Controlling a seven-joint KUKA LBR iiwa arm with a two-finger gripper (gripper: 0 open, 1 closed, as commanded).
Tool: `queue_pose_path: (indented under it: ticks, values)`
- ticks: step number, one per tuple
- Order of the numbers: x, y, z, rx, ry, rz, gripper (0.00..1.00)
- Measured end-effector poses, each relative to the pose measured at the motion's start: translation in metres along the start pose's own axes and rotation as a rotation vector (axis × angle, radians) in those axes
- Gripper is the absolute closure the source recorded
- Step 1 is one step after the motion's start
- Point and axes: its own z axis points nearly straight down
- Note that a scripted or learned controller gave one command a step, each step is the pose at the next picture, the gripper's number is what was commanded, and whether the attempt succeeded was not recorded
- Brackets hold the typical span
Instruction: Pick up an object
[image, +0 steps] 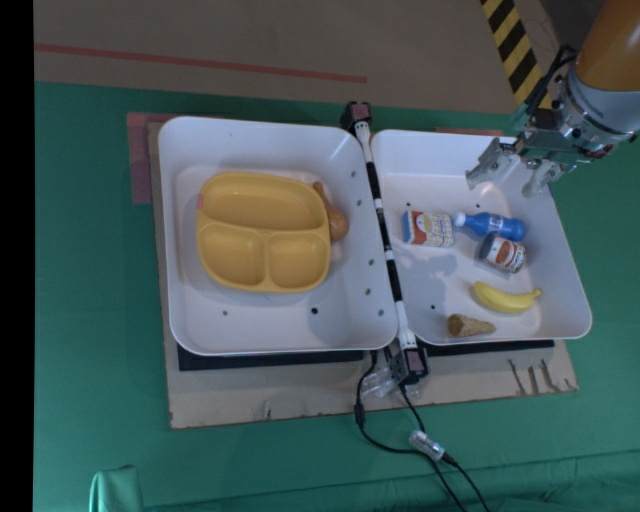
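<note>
My gripper (513, 171) hangs over the far right part of the right bin (563, 280), fingers spread apart with nothing between them. Just below it lies a blue bottle (491, 224) with a white cap. A small carton (427, 228) lies to the bottle's left and a can (501, 253) lies in front of the bottle. Nearer the front of the bin lie a yellow banana (505, 297) and an ice cream cone (469, 325).
The left bin (185, 320) holds a yellow divided plate (264, 231) with a brown object (333, 216) at its right edge. A hinge strip (384, 250) runs between the bins. Cables (420, 440) trail off the front onto the green cloth.
</note>
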Motion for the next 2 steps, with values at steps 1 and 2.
queue_pose_path:
  ticks: [1, 2]
  values:
    - [-0.045, 0.007, 0.134, 0.002, -0.002, 0.001, 0.00]
    - [-0.070, 0.005, 0.169, -0.006, -0.004, 0.000, 0.00]
